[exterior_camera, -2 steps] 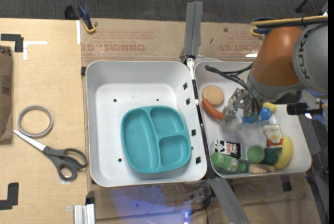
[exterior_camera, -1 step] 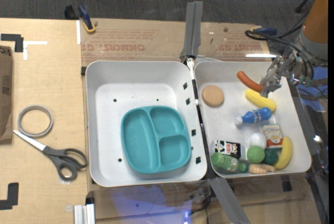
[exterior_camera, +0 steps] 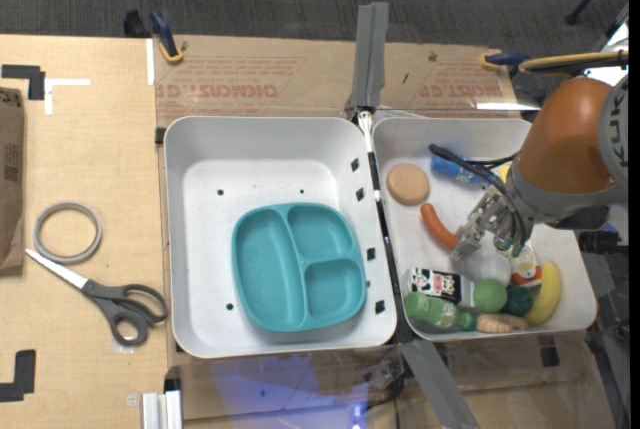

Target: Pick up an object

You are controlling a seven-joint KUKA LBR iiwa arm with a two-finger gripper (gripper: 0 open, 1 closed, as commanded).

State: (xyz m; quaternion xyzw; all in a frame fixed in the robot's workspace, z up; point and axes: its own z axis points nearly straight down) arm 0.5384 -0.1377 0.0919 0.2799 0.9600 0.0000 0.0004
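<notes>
My gripper (exterior_camera: 482,239) hangs low over the middle of the right bin (exterior_camera: 455,132), below the orange wrist band. Its metal fingers (exterior_camera: 470,236) stand slightly apart with nothing between them. Just left of them lies an orange-red sausage-shaped toy (exterior_camera: 437,224). A tan round cookie-like disc (exterior_camera: 408,183) lies farther up and left. A blue object (exterior_camera: 455,165) sits at the back, partly under the arm. Along the bin's front edge lie a black-and-white carton (exterior_camera: 436,284), a green bottle (exterior_camera: 438,314), a green ball (exterior_camera: 489,295), a yellow banana (exterior_camera: 545,292) and a tan peanut-like piece (exterior_camera: 494,323).
The left bin (exterior_camera: 200,167) holds a teal divided plate (exterior_camera: 299,266). On the wooden bench to the left lie scissors (exterior_camera: 105,295) and a tape roll (exterior_camera: 67,231). Cardboard lies behind the bins.
</notes>
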